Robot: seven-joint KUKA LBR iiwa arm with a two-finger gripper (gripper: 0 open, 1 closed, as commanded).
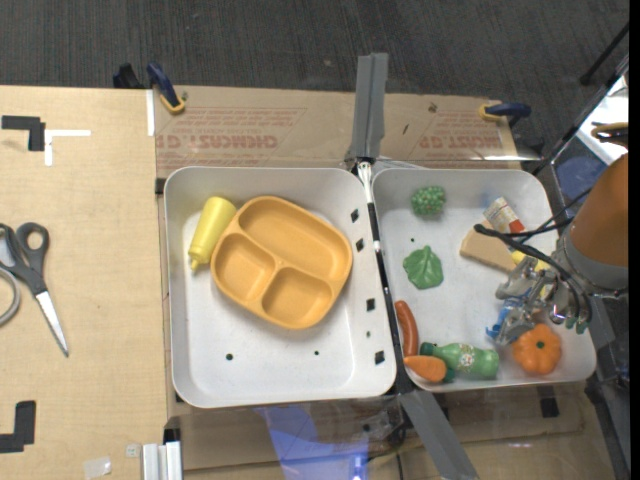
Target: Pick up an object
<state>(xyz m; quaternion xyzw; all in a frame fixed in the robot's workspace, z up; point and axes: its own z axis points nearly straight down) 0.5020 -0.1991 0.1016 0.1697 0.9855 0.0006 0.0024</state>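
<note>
My gripper (pixel 516 306) hangs low over the right side of the right bin (pixel 455 308), with the orange wrist band just to its right. A small blue object (pixel 497 330) lies right beneath its tip, partly covered. An orange pumpkin (pixel 538 350) sits just below and to the right of the gripper. A tan wedge (pixel 488 250) and a red-and-white tube (pixel 503 215) lie above it. Also in this bin are a green broccoli head (pixel 429 201), a green leaf (pixel 423 267), a red sausage (pixel 404 326), a carrot (pixel 426 368) and a green-and-white vegetable (pixel 468 360).
The left bin (pixel 200 358) holds an orange divided plate (pixel 280 261) and a yellow bottle (pixel 208 230) at its upper left. Scissors (pixel 35 278) lie on the wooden bench far left. Cardboard with blue clamps (pixel 165 86) runs behind both bins.
</note>
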